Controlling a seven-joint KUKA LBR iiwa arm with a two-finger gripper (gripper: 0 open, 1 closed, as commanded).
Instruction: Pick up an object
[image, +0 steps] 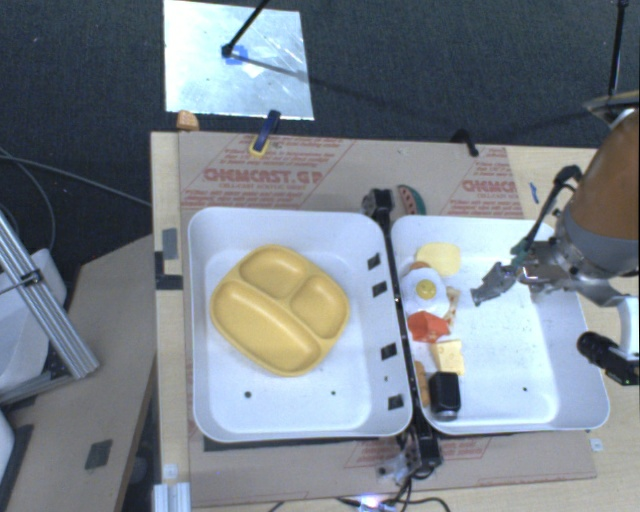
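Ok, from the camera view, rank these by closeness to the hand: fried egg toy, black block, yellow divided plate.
1. Fried egg toy, just left of the hand, right bin.
2. Black block, near front wall of the right bin.
3. Yellow divided plate, in the left bin.

A robotics lab: a bench topped with printed cardboard (330, 165) carries two white bins (210, 330) over dark carpet (80, 90), with loose cables (30, 190), an aluminium frame (40, 300) at the left, and a metal sheet (240, 60) on the floor.
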